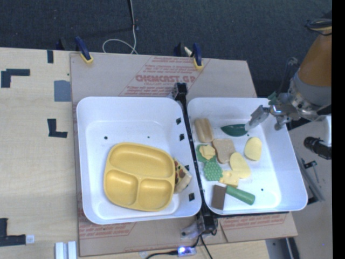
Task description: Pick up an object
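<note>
Above the far right part of the right white bin (280,161), the grey two-finger pincer (257,117) hangs with its fingers apart and nothing between them. Just to its left, a dark green leaf-shaped piece (234,129) lies on the bin floor. Nearer, a pale yellow egg-shaped object (253,148) rests beside a tan bread-like slice (223,149). At the near side, a green cylinder (239,195) lies next to a brown block (218,197). Well to the left, the left white bin (94,117) holds a yellow plastic tray with three compartments (139,176).
</note>
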`<state>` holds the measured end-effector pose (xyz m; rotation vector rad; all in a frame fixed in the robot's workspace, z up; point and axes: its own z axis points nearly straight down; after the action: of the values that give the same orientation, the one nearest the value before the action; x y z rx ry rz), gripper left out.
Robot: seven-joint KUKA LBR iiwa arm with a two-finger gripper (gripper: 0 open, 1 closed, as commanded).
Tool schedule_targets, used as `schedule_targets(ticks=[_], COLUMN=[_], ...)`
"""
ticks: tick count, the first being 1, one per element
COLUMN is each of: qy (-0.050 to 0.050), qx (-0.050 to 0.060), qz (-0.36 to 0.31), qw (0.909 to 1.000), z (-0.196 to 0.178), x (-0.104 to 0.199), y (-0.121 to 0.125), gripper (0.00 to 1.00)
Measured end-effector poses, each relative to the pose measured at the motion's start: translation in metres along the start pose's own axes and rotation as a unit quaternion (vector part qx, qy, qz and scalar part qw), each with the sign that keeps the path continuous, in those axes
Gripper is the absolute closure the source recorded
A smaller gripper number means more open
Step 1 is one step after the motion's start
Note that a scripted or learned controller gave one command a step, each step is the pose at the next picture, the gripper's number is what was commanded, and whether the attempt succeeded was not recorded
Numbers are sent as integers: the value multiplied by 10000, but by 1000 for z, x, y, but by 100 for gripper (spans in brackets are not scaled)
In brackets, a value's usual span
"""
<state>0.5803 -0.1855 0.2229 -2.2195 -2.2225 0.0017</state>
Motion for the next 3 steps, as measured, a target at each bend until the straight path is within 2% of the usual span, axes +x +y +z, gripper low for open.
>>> schedule_targets(ticks=[1,2,3], qy=[10,14,-25], qx=[21,38,-39], qz=[-21,10,18], qw=[10000,10000,10000], z=[114,113,48], x=[24,43,-17], y=[80,1,26], gripper=[0,0,0])
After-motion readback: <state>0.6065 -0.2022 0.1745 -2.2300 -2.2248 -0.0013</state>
